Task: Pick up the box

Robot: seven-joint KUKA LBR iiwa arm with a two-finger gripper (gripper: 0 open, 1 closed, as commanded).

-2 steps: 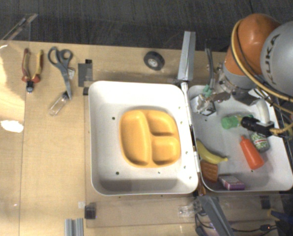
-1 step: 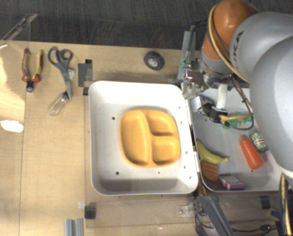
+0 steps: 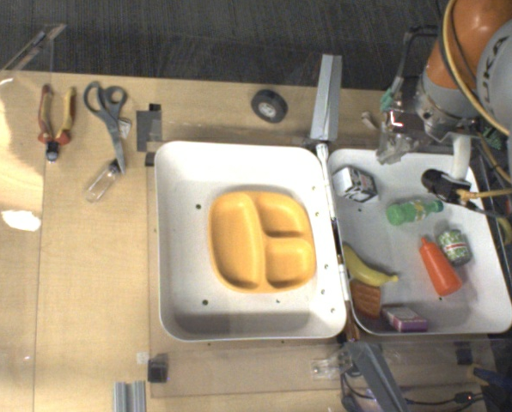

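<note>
Camera view: I see box [image 3: 405,319] untouched at right bin [image 3: 496,312] front edge; gripper [image 3: 393,144] near back rim, well apart. Finger state: can't tell. Approach, grasp, lift all pending.

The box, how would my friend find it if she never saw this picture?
Look in the right bin, the one full of small things, then go to its near edge. The box lies flat there, just right of a brown block and below the banana. It is the only purple, flat-sided thing among them.
</note>
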